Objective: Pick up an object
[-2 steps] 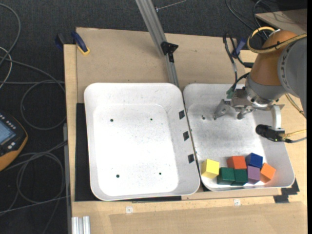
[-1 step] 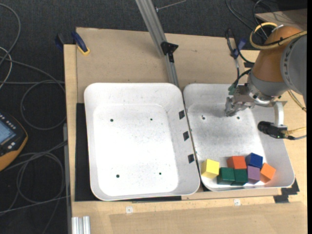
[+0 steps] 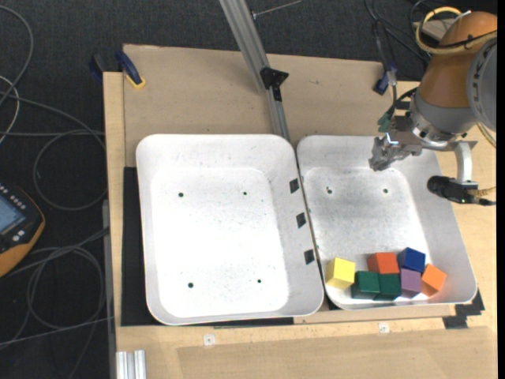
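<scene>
- Camera view: the gripper [image 3: 381, 158] hangs over the far end of the right bin [image 3: 442, 212], near its back rim; nothing is between its fingers.
- Whether the jaws are spread or pressed together I cannot tell; the tip is too small and dark against the bin floor.
- The blocks lie clustered at the near end of the right bin, well apart from the gripper: a yellow block [image 3: 342, 272] stands leftmost, a green block [image 3: 375, 284] sits just beside it, a red block [image 3: 385, 262] lies behind the green one, then a blue block [image 3: 412, 258], a purple block [image 3: 411, 280] and an orange block [image 3: 433, 277] toward the right wall.
- Most of them touch or nearly touch; the yellow one has the freest sides.
- The left bin [image 3: 158, 212] lies next to the right bin.
- Step in hand, as I judge it: the approach, with no grasp begun.
- The next move calls for travel toward the near end of the right bin, then a descent over one block; the yellow looks the easiest target, since the crowded neighbours could block a finger.
</scene>
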Controlling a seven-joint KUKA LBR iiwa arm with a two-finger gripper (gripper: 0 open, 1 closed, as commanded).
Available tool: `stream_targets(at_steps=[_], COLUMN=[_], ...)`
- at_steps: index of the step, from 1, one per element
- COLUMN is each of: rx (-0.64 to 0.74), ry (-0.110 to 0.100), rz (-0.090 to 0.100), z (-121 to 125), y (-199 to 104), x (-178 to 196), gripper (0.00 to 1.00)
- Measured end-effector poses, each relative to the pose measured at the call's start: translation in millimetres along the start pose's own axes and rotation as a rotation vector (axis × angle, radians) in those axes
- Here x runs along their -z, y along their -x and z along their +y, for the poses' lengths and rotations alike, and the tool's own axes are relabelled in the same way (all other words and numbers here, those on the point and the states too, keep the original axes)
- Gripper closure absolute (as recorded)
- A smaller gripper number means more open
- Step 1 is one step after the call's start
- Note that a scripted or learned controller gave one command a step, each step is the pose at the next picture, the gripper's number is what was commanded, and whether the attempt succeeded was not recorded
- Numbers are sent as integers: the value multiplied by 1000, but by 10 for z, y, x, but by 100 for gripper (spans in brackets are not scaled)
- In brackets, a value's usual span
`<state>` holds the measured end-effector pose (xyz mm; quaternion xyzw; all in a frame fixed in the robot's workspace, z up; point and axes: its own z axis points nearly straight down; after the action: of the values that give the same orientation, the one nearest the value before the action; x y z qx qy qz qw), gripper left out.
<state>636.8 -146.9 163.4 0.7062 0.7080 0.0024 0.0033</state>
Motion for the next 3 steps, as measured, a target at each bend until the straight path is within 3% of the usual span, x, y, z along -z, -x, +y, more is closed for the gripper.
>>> stream_targets(at_steps=[1, 3], rx=[0, 5], ry=[0, -8], rz=[0, 5], z=[24, 116], y=[-1, -1210], x=[500, 639], gripper=[100, 100])
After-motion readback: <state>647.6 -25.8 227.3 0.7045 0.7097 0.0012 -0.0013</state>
